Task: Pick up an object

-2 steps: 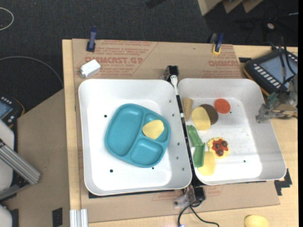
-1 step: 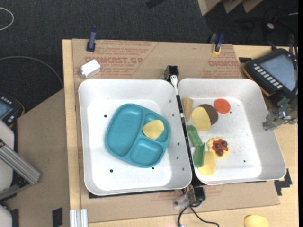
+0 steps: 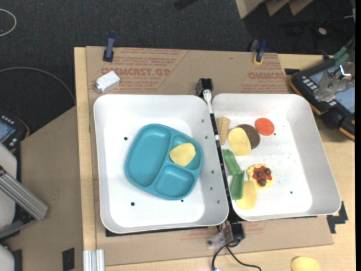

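How my jaws stand I cannot tell, so I take stock of what lies before me, beginning with the right bin (image 3: 293,117), where the small things to pick sit crowded toward its left wall. An orange-red disc (image 3: 264,126) lies near the far side, and just beside it a yellow oval piece (image 3: 238,144) overlaps a brown round one (image 3: 253,135). A tan cone-shaped piece (image 3: 224,129) rests against the wall to their left. Below these, a long green piece (image 3: 230,161) runs along the wall, with a second green piece (image 3: 237,185) just past its end. To their right is a yellow piece with red blobs (image 3: 260,175) on top, and a pale yellow piece (image 3: 246,200) lies nearest the front rim, touching the second green piece. In the left bin (image 3: 113,151) a teal divided plate (image 3: 148,157) lies tilted, with a yellow piece (image 3: 183,154) in its upper right compartment. Both bins rest on the table (image 3: 169,72), which carries a small white block (image 3: 107,82) and a blue clamp (image 3: 109,47) at its far edge
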`<state>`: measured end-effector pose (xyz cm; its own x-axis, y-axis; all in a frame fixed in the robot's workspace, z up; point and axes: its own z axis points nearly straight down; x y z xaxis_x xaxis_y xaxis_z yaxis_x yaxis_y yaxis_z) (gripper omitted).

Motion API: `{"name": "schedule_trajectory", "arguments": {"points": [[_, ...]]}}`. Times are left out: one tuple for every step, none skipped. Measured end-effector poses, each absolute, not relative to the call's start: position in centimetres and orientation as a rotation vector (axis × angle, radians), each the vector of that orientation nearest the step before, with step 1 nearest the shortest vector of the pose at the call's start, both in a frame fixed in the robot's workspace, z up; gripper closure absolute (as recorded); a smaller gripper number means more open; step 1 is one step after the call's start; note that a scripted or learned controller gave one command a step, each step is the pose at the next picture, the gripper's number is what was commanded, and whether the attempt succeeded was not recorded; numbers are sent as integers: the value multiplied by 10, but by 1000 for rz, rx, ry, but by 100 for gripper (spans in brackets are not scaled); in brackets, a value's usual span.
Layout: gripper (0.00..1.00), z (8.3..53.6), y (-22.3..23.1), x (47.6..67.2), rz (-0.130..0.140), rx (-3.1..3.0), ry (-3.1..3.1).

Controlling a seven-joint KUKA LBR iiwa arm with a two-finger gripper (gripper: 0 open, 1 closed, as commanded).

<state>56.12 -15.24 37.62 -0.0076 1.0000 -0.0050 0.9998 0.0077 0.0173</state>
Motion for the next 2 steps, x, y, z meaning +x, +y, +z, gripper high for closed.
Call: {"name": "schedule_trajectory", "arguments": {"points": [[100, 511, -168, 628, 13, 2204, 2212], [100, 429, -191, 585, -8, 2231, 2221]]}}
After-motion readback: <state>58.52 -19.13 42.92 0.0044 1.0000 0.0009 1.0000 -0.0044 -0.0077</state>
